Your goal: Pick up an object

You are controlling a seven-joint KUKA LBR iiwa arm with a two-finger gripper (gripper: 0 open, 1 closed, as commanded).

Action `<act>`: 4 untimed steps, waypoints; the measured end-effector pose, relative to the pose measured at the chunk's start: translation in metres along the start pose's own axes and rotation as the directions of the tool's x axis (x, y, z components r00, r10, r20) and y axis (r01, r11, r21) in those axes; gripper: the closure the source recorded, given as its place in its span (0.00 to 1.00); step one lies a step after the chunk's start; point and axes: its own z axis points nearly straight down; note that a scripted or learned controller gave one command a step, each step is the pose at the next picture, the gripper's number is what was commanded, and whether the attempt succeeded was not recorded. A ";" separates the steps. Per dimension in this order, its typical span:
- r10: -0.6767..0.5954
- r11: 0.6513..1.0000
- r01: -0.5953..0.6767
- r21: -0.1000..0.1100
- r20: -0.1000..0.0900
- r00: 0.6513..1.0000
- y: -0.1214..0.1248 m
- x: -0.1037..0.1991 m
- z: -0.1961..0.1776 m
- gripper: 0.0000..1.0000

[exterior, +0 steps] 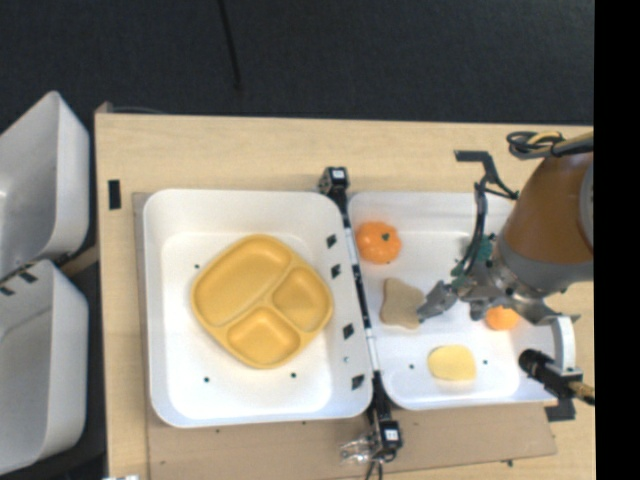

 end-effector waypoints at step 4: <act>0.000 1.000 0.000 -0.009 0.000 1.000 0.001 0.001 0.015 1.00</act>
